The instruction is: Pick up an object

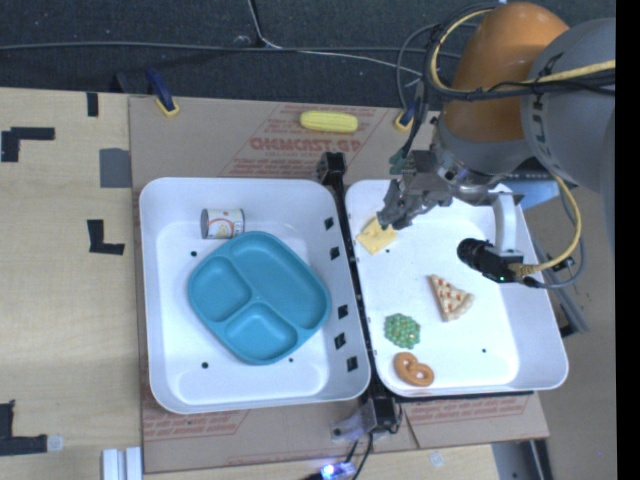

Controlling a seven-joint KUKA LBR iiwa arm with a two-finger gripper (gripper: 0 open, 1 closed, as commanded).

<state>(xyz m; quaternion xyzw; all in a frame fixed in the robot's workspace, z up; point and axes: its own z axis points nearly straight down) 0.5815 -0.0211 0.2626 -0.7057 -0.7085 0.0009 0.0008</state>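
A cheese wedge (376,236) is lying just beside the gripper (392,214); a pizza slice (450,296), broccoli (402,329) and pretzel (412,370) are sitting nearer the camera, a tray (258,296) lying leftward.

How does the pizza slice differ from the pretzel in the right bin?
The pizza slice is a tan wedge with red spots; the pretzel is a brown, rounded, looped twist. The pizza slice lies nearer the bin's middle, the pretzel near its front edge. Both lie flat, apart from the gripper.
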